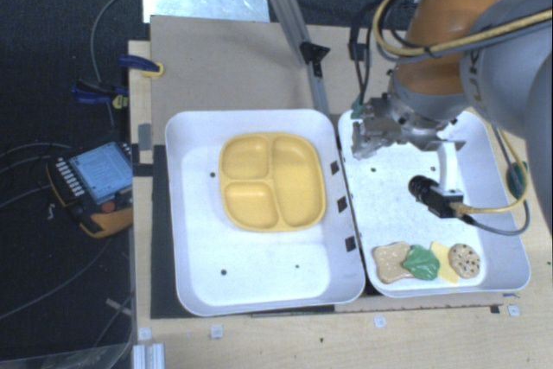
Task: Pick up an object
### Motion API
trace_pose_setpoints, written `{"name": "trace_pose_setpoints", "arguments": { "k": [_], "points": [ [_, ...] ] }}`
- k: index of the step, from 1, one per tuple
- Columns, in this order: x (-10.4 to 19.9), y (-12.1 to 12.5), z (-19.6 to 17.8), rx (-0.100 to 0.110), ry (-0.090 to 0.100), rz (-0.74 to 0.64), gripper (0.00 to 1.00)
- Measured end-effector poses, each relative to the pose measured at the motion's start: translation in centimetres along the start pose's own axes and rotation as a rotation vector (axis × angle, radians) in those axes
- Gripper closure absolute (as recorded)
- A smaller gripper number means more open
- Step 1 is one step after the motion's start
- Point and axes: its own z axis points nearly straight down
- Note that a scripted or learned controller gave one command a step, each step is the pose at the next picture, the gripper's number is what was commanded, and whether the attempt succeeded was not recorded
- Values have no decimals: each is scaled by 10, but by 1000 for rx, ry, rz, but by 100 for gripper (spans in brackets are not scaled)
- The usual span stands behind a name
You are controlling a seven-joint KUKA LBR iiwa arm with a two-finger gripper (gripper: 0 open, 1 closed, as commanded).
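the pickable things lay in a row along the near edge of the right bin (pixel 499 153): a tan toast-shaped piece (pixel 390 262), a green leaf-shaped piece (pixel 422 262) overlapping it, a yellow wedge (pixel 442 258) behind, and a chocolate-chip cookie (pixel 465 259) at the row's right end; the row's long axis ran left to right across the view; all four touched or sat just beside one another.

the gripper (pixel 370 132) hung over the far-left corner of the same bin, near the wall shared with the left bin (pixel 190 212); the row lay well apart from it, toward the camera and somewhat to the right; nothing seen between the fingers; whether they stood open or closed could not be told at this slant.

judgement: the coming move turned on that diagonal offset; the cookie, free on one side, looked the cleanest target.

outward: a yellow divided plate (pixel 271 182) sat in the left bin, untouched.
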Motion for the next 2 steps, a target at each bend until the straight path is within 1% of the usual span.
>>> {"name": "trace_pose_setpoints", "arguments": {
  "k": [1, 2],
  "points": [
    [42, 24, 1, -2, 1, 0, 100],
    [86, 39, 17, 0, 1, -1, 100]
  ]
}}
